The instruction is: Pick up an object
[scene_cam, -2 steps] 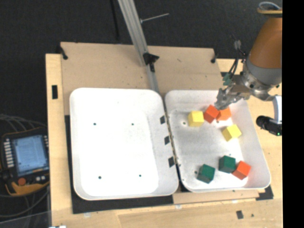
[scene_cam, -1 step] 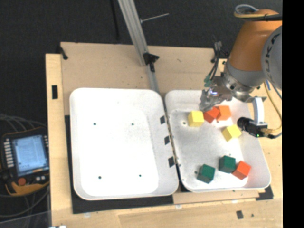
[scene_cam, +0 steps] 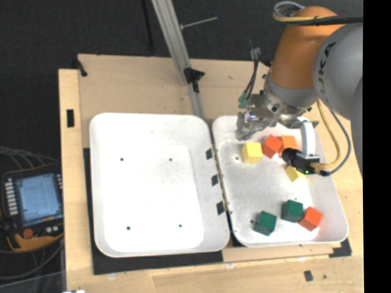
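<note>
Two white bins on wooden bench; dark floor around.

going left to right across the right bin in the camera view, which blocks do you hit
yellow block → left green block → upper orange block → right green block → lower orange block

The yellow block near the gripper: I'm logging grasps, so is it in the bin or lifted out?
In the bin. The yellow block lies on the right bin's floor, just below the gripper.
</note>
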You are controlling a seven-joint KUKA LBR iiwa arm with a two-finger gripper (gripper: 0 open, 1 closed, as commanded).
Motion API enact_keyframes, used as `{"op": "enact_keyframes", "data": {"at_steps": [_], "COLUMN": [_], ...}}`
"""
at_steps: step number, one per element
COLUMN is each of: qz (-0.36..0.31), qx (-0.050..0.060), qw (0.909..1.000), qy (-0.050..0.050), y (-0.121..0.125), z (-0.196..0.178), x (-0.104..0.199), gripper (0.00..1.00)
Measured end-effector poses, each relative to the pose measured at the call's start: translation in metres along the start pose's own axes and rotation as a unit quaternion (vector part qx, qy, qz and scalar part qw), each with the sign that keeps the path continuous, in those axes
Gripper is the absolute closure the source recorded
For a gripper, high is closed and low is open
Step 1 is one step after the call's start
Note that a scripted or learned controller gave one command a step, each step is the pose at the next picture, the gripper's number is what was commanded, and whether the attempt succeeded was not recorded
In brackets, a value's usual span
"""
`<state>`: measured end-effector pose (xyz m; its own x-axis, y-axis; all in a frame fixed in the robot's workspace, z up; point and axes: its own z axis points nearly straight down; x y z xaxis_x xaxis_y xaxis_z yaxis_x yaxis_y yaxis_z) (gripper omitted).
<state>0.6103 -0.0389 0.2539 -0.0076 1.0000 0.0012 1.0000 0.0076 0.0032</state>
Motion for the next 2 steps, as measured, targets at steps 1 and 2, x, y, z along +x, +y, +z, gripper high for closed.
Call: {"op": "enact_keyframes", "data": {"at_steps": [1, 2], "qz": [0.001, 0.001], "qx": [0.002, 0.002], "qw": [1.0, 1.0], "qy": [-0.001, -0.001], "y": [0.008, 0.013], "z": [0.016, 0.027], "x": [0.053, 0.103], "gripper": [1.0, 1.0]}}
